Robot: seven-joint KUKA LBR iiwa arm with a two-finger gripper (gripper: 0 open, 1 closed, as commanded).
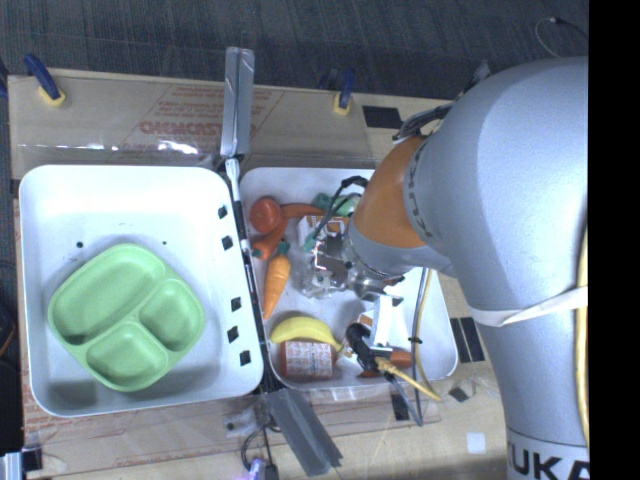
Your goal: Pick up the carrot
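Leftmost sits the left bin (pixel 40 298), a shallow white tray holding a pale green divided plate (pixel 125 316) with three compartments, lying toward the bin's near-left corner. Behind both bins runs a brown cardboard sheet (pixel 150 118) printed with faint red lettering, too washed out to read with certainty; two blue clamps (pixel 44 78) pin its far edge. A grey metal bar (pixel 237 103) stands at the seam between the bins, and a divider with black marks runs down between them.

Next comes the right bin (pixel 440 363), crowded with play food. The carrot (pixel 276 283) lies near the bin's left wall, orange and slender, pointing roughly lengthwise, just beside and below a round red-orange tomato-like piece (pixel 265 213). Below the carrot rests a yellow banana (pixel 302 329), and touching the banana's lower side is a brown can-like item (pixel 305 360) whose label cannot be read.

Just right of the carrot hangs the gripper (pixel 325 268), a metallic cluster beneath the arm's orange band (pixel 385 213). Whether its jaws stand apart or together cannot be told from this angle, and nothing is seen between them; the carrot lies beside it, apart from it. Farther right the bulky grey arm (pixel 510 198) covers much of the bin, with "UKA" legible in black lettering at the lower right.
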